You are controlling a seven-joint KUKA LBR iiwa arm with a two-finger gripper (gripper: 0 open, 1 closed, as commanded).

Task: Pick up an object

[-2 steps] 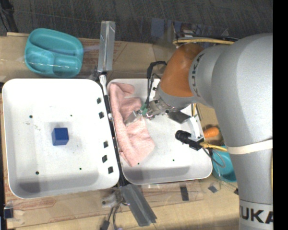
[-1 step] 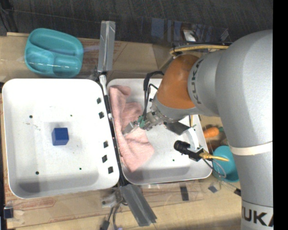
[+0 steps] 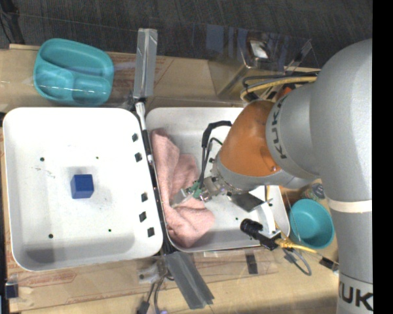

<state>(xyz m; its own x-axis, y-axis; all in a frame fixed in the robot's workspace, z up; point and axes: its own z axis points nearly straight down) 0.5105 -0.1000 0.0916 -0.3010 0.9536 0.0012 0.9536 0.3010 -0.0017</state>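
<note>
A: Camera view puts the gripper low in the right bin, right at the pink cloth that lies bunched along that bin's left wall. Does it have the cloth?

B: I cannot tell. The orange band and wrist hide much of the hand, and the tips blur into the folds, so whether it is spread or closed on fabric is not readable from above.

A: How would the cloth handle?

B: My guess: light, soft, limp. It will not slip out like a hard thing, but it drapes and drags, and a pinch on a thin outer layer may peel off. A raised fold or ridge near the middle of the bunch looks like the best hold, since both tips can close on thick fabric there.

A: Anything else worth taking?

B: A small blue cube sits alone in the left bin, well apart from the arm. Stiff, light, flat-sided, easy to square up on, but far off.
</note>
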